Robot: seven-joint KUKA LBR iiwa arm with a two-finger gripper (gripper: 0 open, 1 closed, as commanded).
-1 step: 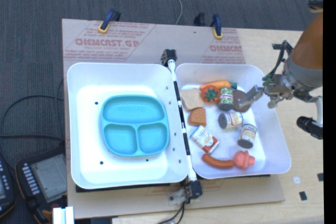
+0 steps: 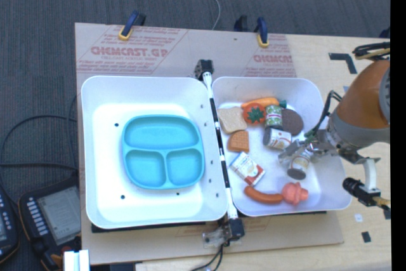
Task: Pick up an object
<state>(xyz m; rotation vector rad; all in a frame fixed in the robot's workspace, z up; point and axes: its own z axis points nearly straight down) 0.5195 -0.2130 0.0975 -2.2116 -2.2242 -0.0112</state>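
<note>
A: What's the setting?
B: Dark grey carpet under a pale bench point(image 2: 304, 54) bearing two white bins. The left bin point(image 2: 101, 98) holds a blue divided plate point(image 2: 163, 151).
A: And the right bin point(image 2: 317, 95)?
B: Toy food: bread slice point(image 2: 231, 117), sausage point(image 2: 262, 196), carrot point(image 2: 265, 102), cracker point(image 2: 238, 141), packet point(image 2: 246, 168).
A: The arm?
B: Its orange band point(image 2: 368, 95) hangs over the bin's right edge. The gripper point(image 2: 297, 152) sits low among small cans point(image 2: 298, 165), near the middle right. I can't tell how it is set, or whether it grips anything.
</note>
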